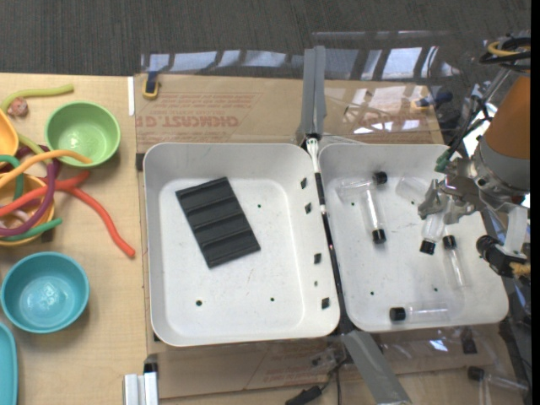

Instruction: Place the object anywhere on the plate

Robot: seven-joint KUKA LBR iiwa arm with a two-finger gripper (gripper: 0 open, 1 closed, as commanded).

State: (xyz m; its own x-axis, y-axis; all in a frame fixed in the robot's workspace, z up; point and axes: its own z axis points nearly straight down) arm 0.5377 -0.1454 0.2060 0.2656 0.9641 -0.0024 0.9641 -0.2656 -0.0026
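Observation:
A black ribbed plate (218, 221) lies at a slant in the left bin (169, 310). Several clear tubes with black caps are scattered in the right bin (363, 315). One tube (372, 213) lies near that bin's middle. Another tube (418, 313) rests along the front wall. A third tube (430, 231) sits just under my gripper (440, 206), its cap pointing to the front. My gripper hangs low over the right side of the right bin, far from the plate. Whether it touches that tube is unclear.
A further tube (454, 261) lies right of the gripper, near the bin's right wall. On the wooden table to the left stand a green bowl (83, 133) and a teal bowl (44, 292), with coloured cords (101, 218) between them. Cardboard lies under the bins.

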